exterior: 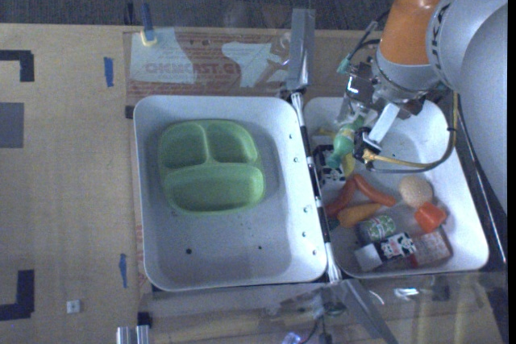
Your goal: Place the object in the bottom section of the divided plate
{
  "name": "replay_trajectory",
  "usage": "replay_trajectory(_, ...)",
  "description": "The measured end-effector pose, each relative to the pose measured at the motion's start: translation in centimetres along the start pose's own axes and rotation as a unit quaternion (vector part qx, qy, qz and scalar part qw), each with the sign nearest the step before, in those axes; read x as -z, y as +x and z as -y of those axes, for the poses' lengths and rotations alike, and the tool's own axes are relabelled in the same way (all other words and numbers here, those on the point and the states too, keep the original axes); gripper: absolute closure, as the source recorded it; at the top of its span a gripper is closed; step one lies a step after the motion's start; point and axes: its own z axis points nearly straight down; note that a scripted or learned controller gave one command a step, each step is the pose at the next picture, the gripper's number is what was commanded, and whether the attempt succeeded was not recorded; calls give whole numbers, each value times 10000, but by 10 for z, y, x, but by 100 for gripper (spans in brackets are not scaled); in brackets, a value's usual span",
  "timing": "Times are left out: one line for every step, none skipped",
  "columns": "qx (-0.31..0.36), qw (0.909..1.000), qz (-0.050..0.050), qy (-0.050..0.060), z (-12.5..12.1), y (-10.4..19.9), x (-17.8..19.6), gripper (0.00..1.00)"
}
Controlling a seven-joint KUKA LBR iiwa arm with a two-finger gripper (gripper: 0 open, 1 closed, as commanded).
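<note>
Blue tape strips (108, 71) mark the tan bench (64, 173).

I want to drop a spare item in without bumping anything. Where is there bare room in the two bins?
Free: left bin floor below the green divided plate. Narrower strips flank the plate. Crowded: right bin, with toy foods and the end effector above its upper left.

Grey arm reaching in from right, wrist bent down, pincer (345, 142) lowered.
</note>
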Motion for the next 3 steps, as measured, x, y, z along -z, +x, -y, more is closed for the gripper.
replay_trajectory(-781, 9969, -10, -22, -41, -24, 68, 100)
replay_trajectory(-968, 9953, -10, 0, 53, -15, 0, 100)
replay_trajectory(-414, 9991, -8, 3, 130, 43, -1, 100)
